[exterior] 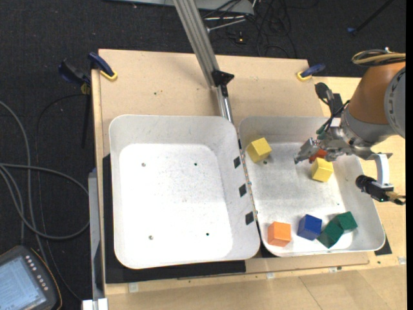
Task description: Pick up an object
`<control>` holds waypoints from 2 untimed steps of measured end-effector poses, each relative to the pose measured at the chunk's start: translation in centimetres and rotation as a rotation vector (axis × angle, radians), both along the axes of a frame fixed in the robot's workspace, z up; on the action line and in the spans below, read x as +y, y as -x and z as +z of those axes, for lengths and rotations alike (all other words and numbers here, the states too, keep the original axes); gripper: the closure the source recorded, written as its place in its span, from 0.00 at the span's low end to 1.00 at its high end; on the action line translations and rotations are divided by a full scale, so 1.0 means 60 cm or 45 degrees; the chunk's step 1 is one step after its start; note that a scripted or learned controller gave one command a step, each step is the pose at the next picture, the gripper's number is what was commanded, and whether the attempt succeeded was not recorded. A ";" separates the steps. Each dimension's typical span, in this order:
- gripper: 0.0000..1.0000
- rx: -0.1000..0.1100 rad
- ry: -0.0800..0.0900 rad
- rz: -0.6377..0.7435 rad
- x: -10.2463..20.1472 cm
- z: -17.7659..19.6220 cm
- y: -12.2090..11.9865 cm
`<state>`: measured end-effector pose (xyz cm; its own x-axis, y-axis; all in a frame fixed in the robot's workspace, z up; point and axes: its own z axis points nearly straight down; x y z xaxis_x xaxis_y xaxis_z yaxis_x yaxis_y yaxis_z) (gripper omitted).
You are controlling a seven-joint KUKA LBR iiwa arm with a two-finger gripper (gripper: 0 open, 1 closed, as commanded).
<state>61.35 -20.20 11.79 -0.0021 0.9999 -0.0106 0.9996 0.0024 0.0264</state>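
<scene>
- You see the jaws (314,154) low in the right bin (368,244); whether they are open or closed, you cannot tell.
- The nearest yellow cube (321,170) lies just below them in the frame, apparently touching.
- Treat its grip as unconfirmed.

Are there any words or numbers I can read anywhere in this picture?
None can be read.
The screen at the bottom left corner glows, but anything on it is too small and blurred.
The blocks, such as the blue block, and the white bins show no writing.
</scene>
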 end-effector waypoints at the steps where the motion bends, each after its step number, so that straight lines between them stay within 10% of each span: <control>1: 1.00 -0.007 0.004 0.003 -0.001 0.018 -0.003; 2: 1.00 0.025 -0.010 0.001 -0.012 0.094 -0.004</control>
<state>61.62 -20.93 17.45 -0.0032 1.0000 -0.0030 1.0000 0.0033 0.0064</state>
